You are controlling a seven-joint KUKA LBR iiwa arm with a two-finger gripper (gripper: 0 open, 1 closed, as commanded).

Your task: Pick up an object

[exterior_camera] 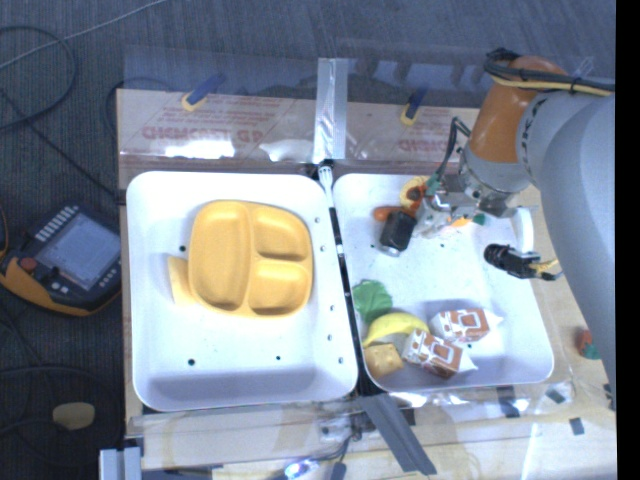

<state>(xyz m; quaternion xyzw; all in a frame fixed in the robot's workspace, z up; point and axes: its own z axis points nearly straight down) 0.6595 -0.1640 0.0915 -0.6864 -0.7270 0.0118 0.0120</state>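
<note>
Two white bins [140, 368] — smooth plastic, faintly glossy. At centre left, the yellow divided tray [250, 256] looks like matt moulded plastic. Lower right, the printed cartons [448, 340] read as paper. Across the top, the desk [240, 128] shows brown cardboard under shiny clear film.

Black cylinder [397, 231] tilted, right bin [520, 363]

Dark grey carpet floor [60, 368] surrounds the bench, with thin cables [40, 58] looping across it at upper left. An orange-edged handheld pendant [62, 260] with a dark screen lies on the floor left of the bench. Cardboard backing [230, 128] lines the bench's far edge, probably under clear plastic catching glare.
</note>
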